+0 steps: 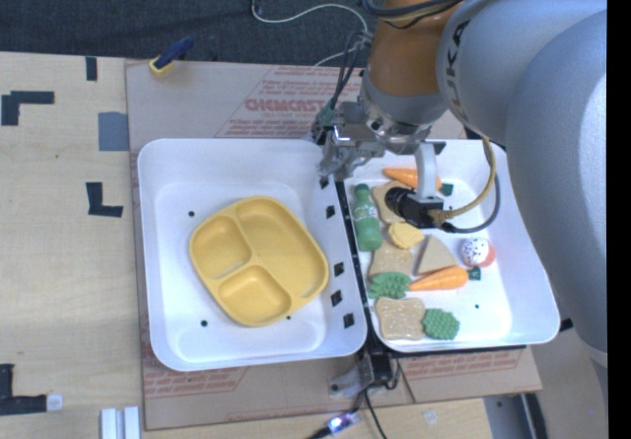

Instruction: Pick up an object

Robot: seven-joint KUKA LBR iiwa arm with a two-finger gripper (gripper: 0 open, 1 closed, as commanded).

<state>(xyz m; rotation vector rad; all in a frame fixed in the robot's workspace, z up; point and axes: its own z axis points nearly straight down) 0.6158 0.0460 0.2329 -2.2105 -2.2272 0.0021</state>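
Green bottle [366, 217] lying along the left wall of the right bin [532, 314], neck toward the far edge, just near-side of the pincer [333, 161]. Pincer hanging over the far end of the seam between the two bins, under the orange band of the arm [532, 52]; spread or pressed together, cannot tell.

Just right of the bottle's neck, a small carrot [401, 175] near the bin's far edge. Beside the bottle's base, a yellow piece [404, 234], close against a tan square slice [391, 259] and a tan wedge [434, 253]. Farther out, toward the right wall, a white ball with red spots [475, 251]. Nearer the front edge, a leafy green piece [388, 283] end to end with a larger carrot [439, 278]. In the near-left corner, a slice of toast [400, 318] with a green floret [441, 325] against its right side.

In the left bin [158, 230], a yellow divided tray [258, 258], set at a slant around the middle.

Both bins on a cardboard sheet [227, 102] on the counter [59, 259]; at the sheet's far-left corner, a small blue and yellow thing [170, 54].
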